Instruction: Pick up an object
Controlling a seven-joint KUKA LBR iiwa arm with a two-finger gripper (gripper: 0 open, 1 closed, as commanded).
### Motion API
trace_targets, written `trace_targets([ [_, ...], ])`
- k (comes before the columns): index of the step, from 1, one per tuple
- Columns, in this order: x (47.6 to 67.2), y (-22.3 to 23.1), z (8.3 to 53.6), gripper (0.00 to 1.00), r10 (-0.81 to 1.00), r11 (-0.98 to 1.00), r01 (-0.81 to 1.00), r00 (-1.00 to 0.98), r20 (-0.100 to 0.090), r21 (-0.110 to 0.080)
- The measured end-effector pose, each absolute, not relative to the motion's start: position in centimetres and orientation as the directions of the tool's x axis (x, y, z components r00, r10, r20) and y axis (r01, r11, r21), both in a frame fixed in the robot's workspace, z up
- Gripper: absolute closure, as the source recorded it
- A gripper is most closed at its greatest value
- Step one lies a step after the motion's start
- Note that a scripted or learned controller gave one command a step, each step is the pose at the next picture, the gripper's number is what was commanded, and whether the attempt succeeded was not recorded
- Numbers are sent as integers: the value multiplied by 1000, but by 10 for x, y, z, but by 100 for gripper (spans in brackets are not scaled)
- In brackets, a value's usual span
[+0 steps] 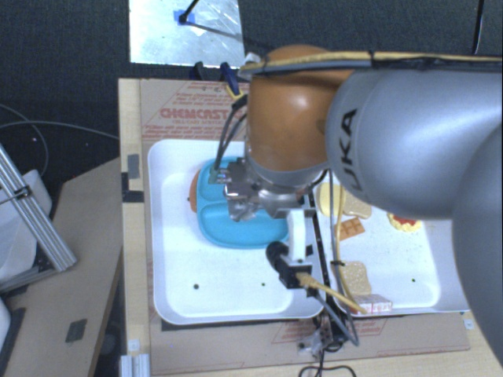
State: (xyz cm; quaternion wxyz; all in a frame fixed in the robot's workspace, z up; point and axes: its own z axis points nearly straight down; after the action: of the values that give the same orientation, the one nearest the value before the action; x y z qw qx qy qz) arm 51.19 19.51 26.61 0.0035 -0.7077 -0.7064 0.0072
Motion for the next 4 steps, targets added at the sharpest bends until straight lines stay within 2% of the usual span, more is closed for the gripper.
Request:
trace_targets([
  [1, 575, 214, 414, 100, 1000, 4, 1000, -4, 6, 19],
  [2, 542, 235, 342, 100, 1000, 4, 1000, -4, 0, -2],
  [3, 485, 203, 369, 100, 1000, 0, 1000, 0, 1, -1],
  [4, 488, 204, 379, 100, 1000, 3, 1000, -3, 3, 3],
])
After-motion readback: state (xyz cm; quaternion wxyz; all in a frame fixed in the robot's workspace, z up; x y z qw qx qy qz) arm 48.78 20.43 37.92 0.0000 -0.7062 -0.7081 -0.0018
